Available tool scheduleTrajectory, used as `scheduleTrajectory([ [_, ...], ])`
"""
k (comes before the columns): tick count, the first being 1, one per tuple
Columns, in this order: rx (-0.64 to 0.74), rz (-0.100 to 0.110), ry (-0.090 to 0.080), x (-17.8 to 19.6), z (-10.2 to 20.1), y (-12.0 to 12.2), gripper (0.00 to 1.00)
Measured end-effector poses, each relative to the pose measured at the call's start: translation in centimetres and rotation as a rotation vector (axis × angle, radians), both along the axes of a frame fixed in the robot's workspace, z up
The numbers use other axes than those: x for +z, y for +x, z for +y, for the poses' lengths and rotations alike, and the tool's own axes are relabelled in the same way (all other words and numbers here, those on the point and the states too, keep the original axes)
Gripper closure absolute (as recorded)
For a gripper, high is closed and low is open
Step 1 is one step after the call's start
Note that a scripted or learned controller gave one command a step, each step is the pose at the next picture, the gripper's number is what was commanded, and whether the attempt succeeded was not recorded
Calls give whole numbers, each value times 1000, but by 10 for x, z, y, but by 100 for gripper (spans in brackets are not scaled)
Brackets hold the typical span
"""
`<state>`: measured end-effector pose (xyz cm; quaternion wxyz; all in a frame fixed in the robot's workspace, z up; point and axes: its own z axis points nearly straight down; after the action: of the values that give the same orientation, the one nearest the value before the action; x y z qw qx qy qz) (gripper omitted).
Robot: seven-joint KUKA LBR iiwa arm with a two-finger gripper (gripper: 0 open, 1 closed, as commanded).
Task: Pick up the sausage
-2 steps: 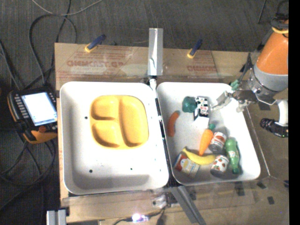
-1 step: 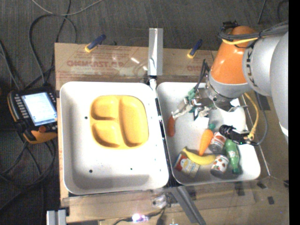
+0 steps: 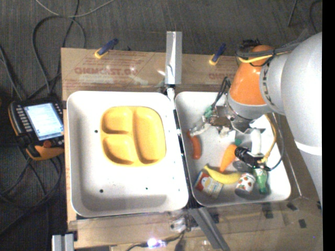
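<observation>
So the sausage is lying in the right bin, tucked against its left wall, long axis running roughly up-down in the shot. The tool hangs just above its upper end, a touch to the right, fingers spread a little with nothing in them. I'd guess it only needs to go down and slightly left to straddle it.

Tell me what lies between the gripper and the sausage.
In the camera view, nothing but bare white floor of the right bin separates the gripper from the sausage, which lies just below it by the bin's left wall.
</observation>
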<state>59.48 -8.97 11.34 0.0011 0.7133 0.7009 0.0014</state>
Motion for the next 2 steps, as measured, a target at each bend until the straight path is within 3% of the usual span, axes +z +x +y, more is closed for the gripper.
scheduleTrajectory([
  [1,-30,-13,-2,-24,-9,-46,0],
  [2,-29,-7,0,-17,-8,-46,100],
])
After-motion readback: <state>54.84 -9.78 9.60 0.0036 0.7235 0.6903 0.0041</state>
